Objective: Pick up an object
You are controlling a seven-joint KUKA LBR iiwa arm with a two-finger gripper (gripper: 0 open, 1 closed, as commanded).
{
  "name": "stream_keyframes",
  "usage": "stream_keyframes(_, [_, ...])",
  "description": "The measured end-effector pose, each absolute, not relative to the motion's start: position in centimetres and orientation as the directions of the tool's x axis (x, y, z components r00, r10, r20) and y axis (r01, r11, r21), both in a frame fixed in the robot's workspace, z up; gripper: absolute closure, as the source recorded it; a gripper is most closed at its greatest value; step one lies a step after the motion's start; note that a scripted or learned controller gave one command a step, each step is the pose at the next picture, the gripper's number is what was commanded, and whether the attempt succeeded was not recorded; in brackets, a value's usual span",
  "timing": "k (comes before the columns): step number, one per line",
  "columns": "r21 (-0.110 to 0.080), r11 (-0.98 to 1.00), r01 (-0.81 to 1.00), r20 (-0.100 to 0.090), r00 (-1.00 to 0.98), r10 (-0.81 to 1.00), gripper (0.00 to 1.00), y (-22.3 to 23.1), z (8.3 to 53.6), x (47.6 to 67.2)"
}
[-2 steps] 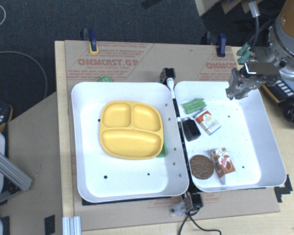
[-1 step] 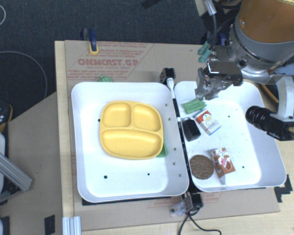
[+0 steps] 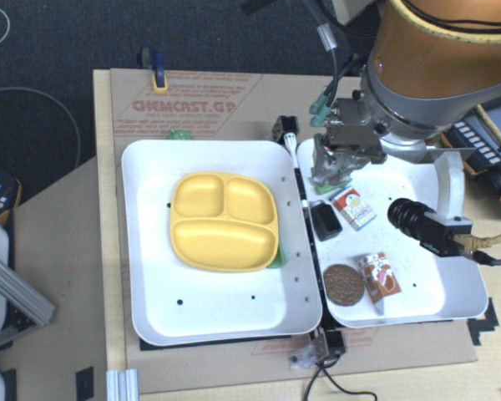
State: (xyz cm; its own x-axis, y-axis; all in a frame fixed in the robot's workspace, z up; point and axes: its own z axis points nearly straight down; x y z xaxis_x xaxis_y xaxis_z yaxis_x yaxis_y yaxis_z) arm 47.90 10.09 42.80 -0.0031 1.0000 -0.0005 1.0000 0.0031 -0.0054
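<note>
My gripper (image 3: 326,172) hangs low over the far left corner of the right bin (image 3: 459,295), close to the wall between the bins. A bit of something green (image 3: 324,189) shows just beneath it. Just in front of the gripper lie a small red and white carton (image 3: 353,208) and a black block (image 3: 324,220). Nearer the front edge sit a round brown disc (image 3: 344,283) and a red-brown packet (image 3: 378,277). Nothing is visibly held.
A yellow divided plate (image 3: 224,221) rests in the middle of the left bin (image 3: 146,249), with a green scrap (image 3: 276,261) poking out at its right edge. The arm's big grey and orange body (image 3: 442,48) looms above the right bin's far side.
</note>
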Motion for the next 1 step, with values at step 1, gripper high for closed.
stream_keyframes(1, [0.002, 0.002, 1.000, 0.001, -0.002, 1.000, 1.00, 10.01, 44.09, 47.98])
